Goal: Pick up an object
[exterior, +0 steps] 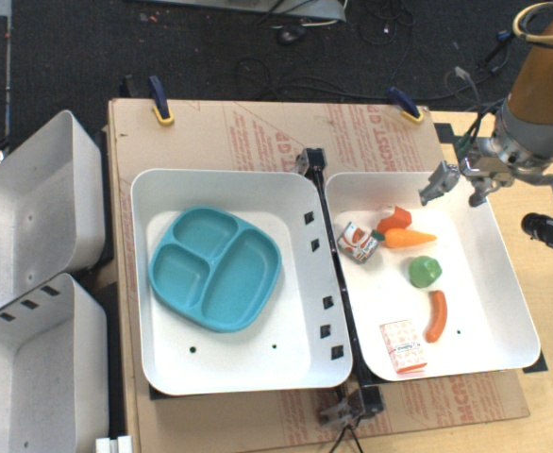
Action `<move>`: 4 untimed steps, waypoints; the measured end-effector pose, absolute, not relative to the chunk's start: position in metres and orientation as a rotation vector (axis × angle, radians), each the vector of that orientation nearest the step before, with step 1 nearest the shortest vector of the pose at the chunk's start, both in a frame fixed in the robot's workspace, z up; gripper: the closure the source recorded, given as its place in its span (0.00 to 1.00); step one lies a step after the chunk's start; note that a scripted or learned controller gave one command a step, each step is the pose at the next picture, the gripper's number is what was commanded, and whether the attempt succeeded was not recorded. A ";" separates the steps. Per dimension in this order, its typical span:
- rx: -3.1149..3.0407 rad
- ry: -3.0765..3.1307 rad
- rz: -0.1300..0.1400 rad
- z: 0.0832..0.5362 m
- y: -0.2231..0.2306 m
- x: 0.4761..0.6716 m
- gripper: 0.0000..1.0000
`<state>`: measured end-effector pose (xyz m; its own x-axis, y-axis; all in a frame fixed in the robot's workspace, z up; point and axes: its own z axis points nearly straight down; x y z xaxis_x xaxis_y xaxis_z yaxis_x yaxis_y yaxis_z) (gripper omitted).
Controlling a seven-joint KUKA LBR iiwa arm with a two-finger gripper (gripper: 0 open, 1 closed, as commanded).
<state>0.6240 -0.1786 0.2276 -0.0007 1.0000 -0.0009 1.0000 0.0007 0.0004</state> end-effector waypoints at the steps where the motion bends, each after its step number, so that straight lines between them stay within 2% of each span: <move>1: 2.220 2.222 -0.001 0.228 -0.179 0.624 0.00; 2: 2.226 2.221 -0.005 0.170 -0.187 0.627 0.00; 3: 2.221 2.225 0.001 0.115 -0.176 0.624 0.00; 4: 2.220 2.226 -0.002 0.091 -0.176 0.624 0.00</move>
